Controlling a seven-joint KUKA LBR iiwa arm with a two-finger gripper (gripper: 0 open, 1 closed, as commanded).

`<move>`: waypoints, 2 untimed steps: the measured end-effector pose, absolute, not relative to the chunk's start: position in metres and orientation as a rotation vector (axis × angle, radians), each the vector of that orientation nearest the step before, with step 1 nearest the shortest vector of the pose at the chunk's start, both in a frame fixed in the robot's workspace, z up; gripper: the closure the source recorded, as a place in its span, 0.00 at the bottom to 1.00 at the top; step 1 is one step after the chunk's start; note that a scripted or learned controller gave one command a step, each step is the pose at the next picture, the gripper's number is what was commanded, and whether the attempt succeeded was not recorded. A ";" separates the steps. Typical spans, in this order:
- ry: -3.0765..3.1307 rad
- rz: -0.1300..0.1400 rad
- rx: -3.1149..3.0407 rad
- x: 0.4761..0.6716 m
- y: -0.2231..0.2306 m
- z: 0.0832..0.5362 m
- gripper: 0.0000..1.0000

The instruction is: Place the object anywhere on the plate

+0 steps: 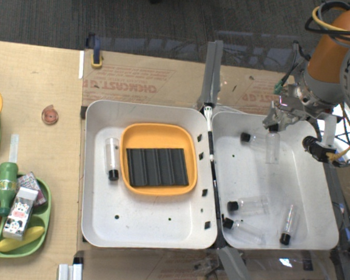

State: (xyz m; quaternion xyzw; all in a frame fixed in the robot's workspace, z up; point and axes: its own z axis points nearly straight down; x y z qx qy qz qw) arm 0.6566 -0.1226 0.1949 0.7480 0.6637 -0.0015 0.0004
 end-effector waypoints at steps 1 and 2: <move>2.355 -0.003 2.077 0.659 -0.098 0.211 1.00; 2.639 -0.002 1.705 0.659 -0.082 0.191 1.00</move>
